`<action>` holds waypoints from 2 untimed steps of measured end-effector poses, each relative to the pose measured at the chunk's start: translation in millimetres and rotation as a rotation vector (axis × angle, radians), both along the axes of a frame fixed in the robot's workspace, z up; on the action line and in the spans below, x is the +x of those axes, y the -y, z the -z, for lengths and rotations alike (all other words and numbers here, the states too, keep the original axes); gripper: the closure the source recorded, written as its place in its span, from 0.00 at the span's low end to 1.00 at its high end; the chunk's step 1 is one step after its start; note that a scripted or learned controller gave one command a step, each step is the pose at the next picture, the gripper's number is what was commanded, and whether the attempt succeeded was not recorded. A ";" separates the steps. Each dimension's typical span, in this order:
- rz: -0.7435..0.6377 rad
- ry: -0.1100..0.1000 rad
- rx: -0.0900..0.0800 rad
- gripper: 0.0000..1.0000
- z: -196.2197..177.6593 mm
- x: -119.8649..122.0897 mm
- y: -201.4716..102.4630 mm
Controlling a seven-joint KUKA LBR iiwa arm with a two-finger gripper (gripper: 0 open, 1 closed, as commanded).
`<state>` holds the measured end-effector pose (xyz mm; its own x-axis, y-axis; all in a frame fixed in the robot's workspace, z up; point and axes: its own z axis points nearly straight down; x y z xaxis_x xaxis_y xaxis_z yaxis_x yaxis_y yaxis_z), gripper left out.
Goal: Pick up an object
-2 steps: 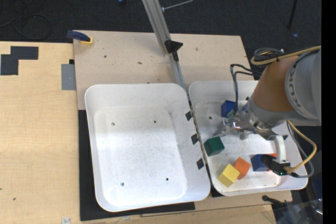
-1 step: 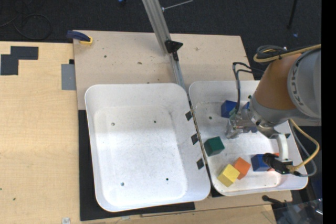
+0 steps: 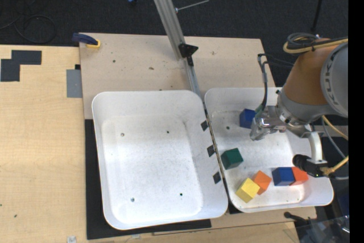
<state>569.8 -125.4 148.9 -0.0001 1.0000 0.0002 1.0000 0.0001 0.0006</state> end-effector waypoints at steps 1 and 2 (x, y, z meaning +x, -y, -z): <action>-0.001 0.003 -0.001 1.00 -59.3 8.8 -1.3; -0.001 0.001 -0.001 1.00 -101.2 9.2 0.1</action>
<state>579.0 -125.5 250.1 -0.0009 1.0000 -0.0004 1.0000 0.0009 0.0019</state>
